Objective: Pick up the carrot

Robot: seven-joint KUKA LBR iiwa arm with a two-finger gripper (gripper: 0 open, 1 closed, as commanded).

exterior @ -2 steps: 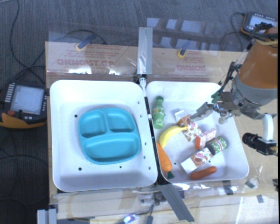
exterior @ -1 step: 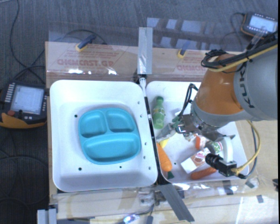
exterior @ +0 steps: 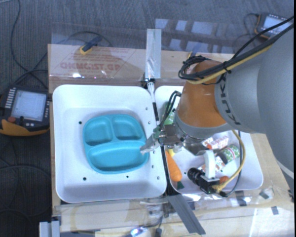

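The carrot (exterior: 174, 168) is orange and lies lengthwise along the left wall of the right bin (exterior: 254, 174), near its front. My gripper (exterior: 153, 143) hangs over the divider between the two bins, its metal tip reaching toward the blue plate (exterior: 113, 142) in the left bin. The carrot lies just in front of the gripper and slightly to its right, apart from it. Nothing is visibly held. The arm's orange band and grey body cover much of the right bin.
The blue divided plate fills the middle of the left bin (exterior: 69, 181). In the right bin a green object (exterior: 168, 116) sits behind the gripper; a red-and-white packet (exterior: 218, 142) and a small can (exterior: 231, 153) lie to the right of the carrot.
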